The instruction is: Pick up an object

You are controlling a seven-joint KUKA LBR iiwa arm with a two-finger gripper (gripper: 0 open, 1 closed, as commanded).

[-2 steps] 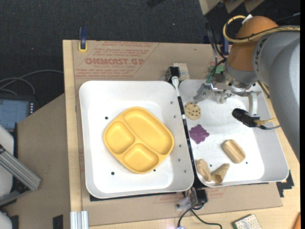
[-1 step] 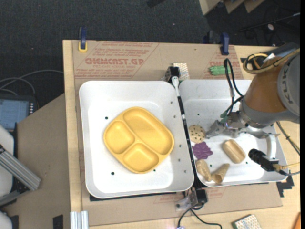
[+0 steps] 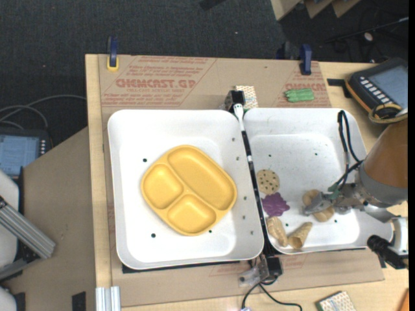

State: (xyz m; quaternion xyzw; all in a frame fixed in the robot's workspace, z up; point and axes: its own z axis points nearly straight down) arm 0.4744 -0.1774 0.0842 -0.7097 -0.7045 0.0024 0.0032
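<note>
Item: tan, bread-like food piece (image 3: pixel 322 207), small and lumpy, located lower right of the frame inside the right white bin (image 3: pixel 292 131). It is seen between the pincer (image 3: pixel 318 204) fingers, closed upon it.

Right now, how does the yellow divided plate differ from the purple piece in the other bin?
The yellow divided plate is far larger than the purple piece. The plate lies alone in the left bin; the purple piece sits in the right bin among other small items, just below a speckled cookie. The plate has three moulded compartments; the purple piece looks flat and irregular. Both rest apart from the gripper.
</note>
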